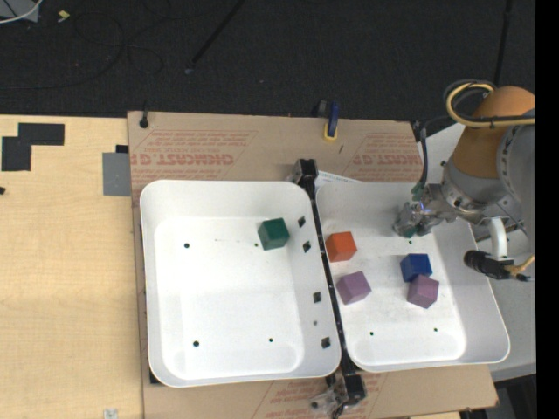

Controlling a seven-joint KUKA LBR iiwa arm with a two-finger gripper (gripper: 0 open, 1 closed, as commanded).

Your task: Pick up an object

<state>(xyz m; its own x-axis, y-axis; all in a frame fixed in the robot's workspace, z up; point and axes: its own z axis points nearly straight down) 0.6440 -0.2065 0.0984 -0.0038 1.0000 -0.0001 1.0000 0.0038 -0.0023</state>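
End effector (411,224) low in right bin (476,343), finger state can't tell; blue cube (416,266) nearest, just below it in view.

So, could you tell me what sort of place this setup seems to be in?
Probably a robotics lab bench: a grey arm reaches over two white bins holding coloured blocks, with loose cables on the dark floor behind.
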